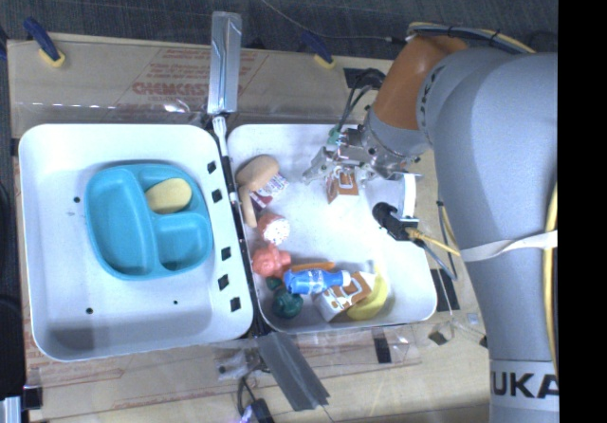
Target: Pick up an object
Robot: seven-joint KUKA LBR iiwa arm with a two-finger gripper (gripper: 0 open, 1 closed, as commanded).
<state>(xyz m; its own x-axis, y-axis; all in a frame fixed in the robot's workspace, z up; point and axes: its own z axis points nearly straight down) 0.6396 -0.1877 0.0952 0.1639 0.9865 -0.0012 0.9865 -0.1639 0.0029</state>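
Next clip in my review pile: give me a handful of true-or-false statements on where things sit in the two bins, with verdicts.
1. The blue divided tray lies in the left white bin. True.
2. The yellow oval object sits in the right white bin. False: it rests in a compartment of the blue tray.
3. The gripper is above the right bin. True.
4. The blue bottle with the orange cap lies at the right bin's far edge. False: it lies near the bin's near edge, beside the yellow banana-shaped toy.
5. The pink round toy sits in the left bin. False: it is in the right bin, close to the divider.
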